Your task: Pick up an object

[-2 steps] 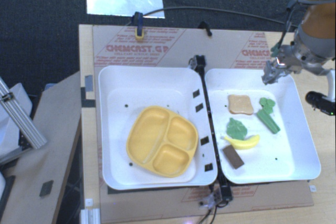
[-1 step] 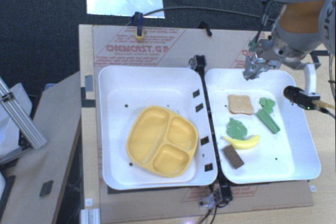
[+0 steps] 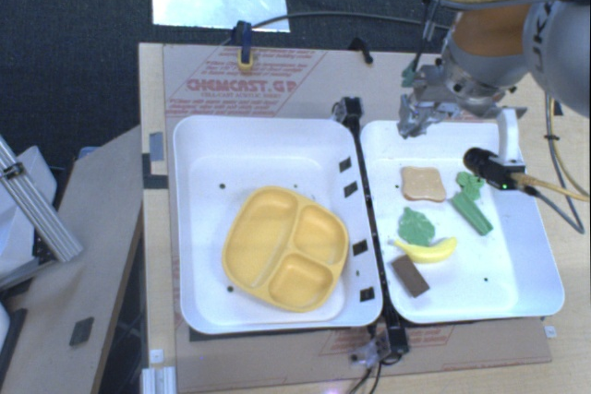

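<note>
Toast (image 3: 423, 185) lies in right bin (image 3: 531, 286) just below gripper (image 3: 417, 122), fingers' state indiscernible and nothing seen held; broccoli (image 3: 416, 225), banana (image 3: 428, 249), brown block (image 3: 409, 275) nearby, yellow tray (image 3: 285, 246) in left bin (image 3: 199, 198), on cardboard-covered bench (image 3: 268, 78), dark floor beyond.

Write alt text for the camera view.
The arm's hand hangs over the far edge of the right bin, which holds a toast slice, green vegetables, a banana and a brown block. The left bin holds a yellow divided tray.
</note>
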Action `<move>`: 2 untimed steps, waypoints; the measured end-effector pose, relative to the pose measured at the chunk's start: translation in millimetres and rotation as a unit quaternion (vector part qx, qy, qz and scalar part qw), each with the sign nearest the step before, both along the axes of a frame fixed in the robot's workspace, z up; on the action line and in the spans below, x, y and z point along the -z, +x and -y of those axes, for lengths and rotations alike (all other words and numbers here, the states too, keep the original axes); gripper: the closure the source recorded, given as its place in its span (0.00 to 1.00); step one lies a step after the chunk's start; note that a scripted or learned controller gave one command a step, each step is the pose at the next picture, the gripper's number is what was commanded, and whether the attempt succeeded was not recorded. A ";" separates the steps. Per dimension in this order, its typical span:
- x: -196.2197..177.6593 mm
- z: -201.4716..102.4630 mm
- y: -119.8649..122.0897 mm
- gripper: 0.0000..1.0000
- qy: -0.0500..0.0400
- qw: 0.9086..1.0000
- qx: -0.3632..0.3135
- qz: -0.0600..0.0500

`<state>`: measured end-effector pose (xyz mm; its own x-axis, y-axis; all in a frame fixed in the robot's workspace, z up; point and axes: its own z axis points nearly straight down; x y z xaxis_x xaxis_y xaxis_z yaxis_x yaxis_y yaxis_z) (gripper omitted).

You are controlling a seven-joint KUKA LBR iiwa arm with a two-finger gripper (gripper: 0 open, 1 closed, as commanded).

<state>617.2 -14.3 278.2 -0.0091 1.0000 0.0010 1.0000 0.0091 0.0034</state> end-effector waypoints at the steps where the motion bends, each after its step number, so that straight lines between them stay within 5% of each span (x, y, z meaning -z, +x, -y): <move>1: 3.8 -52.8 6.7 1.00 0.000 1.000 0.000 0.000; 2: 30.0 -97.1 18.6 1.00 0.000 1.000 0.000 -0.001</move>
